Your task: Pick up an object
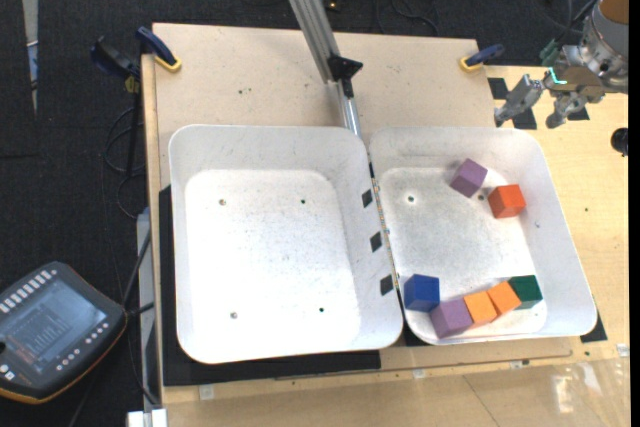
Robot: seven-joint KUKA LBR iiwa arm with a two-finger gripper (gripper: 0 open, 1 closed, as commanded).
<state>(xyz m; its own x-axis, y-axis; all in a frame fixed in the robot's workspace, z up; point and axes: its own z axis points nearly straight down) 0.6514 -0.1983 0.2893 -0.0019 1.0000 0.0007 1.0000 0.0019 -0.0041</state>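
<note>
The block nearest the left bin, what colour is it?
Blue. The block sits at the right bin's lower left, clearest in the camera view.

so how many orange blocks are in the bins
2, both in the right bin: one orange block near the far right side beside a purple block, the other orange block in the near row between a purple block and a green block.

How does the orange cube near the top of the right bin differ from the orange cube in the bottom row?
The upper orange cube stands apart from other blocks; the lower orange cube is wedged between a purple cube and a green cube. The upper one looks redder and sits nearer the gripper. Both lie in the right bin.
</note>
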